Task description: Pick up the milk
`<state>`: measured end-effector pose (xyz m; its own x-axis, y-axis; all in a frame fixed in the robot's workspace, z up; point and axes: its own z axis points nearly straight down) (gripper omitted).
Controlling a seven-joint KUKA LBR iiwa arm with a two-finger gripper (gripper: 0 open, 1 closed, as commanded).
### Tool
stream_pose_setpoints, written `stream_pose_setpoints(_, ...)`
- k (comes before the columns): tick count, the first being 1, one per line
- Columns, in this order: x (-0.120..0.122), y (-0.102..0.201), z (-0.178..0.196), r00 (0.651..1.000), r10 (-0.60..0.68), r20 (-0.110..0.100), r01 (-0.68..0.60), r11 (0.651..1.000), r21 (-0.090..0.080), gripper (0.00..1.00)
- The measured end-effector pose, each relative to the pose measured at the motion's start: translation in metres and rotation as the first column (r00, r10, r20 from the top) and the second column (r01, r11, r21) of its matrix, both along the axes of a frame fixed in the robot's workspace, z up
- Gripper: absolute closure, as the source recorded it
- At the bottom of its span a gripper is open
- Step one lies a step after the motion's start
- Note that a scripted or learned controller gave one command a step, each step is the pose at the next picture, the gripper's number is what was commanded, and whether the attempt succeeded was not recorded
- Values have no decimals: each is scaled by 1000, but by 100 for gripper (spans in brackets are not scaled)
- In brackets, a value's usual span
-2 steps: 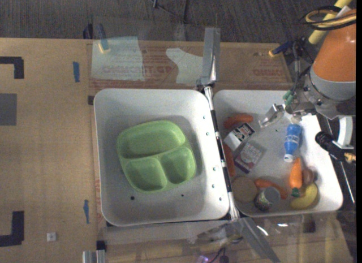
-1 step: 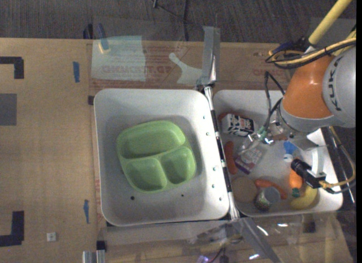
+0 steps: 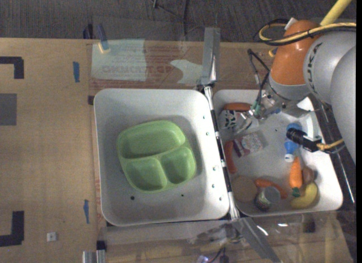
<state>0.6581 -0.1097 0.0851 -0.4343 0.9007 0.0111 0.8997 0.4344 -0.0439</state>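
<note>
The milk (image 3: 228,119) is a small carton with black and white cow spots. It lies at the far left of the right bin (image 3: 331,199), close to the wall between the bins. My gripper (image 3: 253,115) hangs low just to the right of the carton, under the orange wrist band. Whether it touches the carton is unclear, since the wrist hides that side.
Around the carton lie a red sausage (image 3: 236,107), a pink and white packet (image 3: 249,143) and another red piece (image 3: 228,158). Nearer the front are a carrot (image 3: 295,171), a banana (image 3: 304,197), a brown disc (image 3: 245,188) and a can (image 3: 263,199). A green divided plate (image 3: 158,155) sits in the left bin (image 3: 107,143).
</note>
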Motion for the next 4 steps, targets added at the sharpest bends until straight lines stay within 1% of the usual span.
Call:
stream_pose_setpoints(1,-3,-1,5,1000,1,-13,-1,1000,-1,100)
stream_pose_setpoints(2,9,22,100,974,222,45,-222,975,-2,100)
stream_pose_setpoints(3,-22,-70,135,907,419,48,-420,908,6,100)
stream_pose_setpoints(4,-30,-116,193,831,554,48,-554,832,5,100)
